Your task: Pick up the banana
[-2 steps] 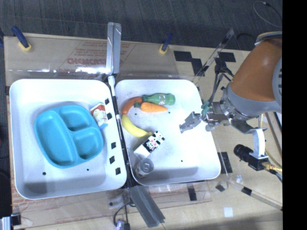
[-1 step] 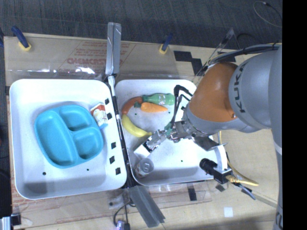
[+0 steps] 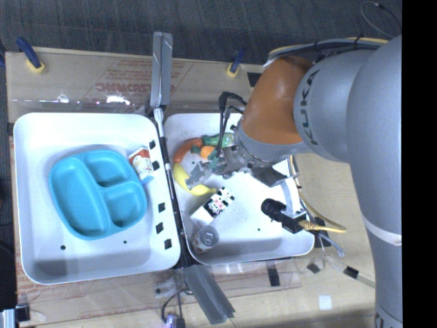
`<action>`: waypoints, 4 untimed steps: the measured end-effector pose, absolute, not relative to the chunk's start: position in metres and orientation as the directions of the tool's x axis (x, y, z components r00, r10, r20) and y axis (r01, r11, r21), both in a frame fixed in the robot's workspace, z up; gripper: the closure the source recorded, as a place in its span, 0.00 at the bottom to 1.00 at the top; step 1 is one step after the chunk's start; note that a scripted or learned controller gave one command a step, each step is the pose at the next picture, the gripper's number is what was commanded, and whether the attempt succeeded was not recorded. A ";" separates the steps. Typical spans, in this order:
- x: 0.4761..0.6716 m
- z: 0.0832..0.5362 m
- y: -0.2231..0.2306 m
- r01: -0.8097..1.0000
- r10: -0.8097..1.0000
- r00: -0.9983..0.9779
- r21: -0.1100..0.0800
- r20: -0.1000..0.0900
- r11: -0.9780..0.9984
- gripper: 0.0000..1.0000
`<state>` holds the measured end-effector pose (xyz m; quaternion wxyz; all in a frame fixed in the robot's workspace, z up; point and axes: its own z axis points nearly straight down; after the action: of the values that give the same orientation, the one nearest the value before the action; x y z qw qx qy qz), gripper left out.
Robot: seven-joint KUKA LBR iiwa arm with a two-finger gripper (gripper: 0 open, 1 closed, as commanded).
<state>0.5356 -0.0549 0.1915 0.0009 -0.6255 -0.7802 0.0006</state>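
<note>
Beside the divider (image 3: 166, 183), in the right bin (image 3: 239, 248), your banana (image 3: 183, 178) lies with the gripper (image 3: 199, 174) low over it. You cannot tell whether the claw grips it. Carrot (image 3: 184, 149) and green toy (image 3: 220, 142) crowd just behind the banana, so a closing grasp may snag them or nudge the fruit against the wall. Your arm (image 3: 287, 108) hides the wrist and much of the bin's far side.
</note>
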 end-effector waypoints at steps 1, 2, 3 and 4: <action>0.572 0.191 0.004 0.972 0.972 -0.233 -0.003 0.000 0.233 0.00; 0.572 0.201 0.003 0.972 0.972 -0.236 -0.005 0.000 0.236 1.00; 0.572 0.201 0.003 0.972 0.972 -0.236 -0.005 0.000 0.236 0.00; 0.582 0.245 0.095 0.946 0.946 -0.325 -0.002 0.001 0.325 0.00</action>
<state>0.5816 0.0949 0.2451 0.0009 -0.5808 -0.8141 0.0008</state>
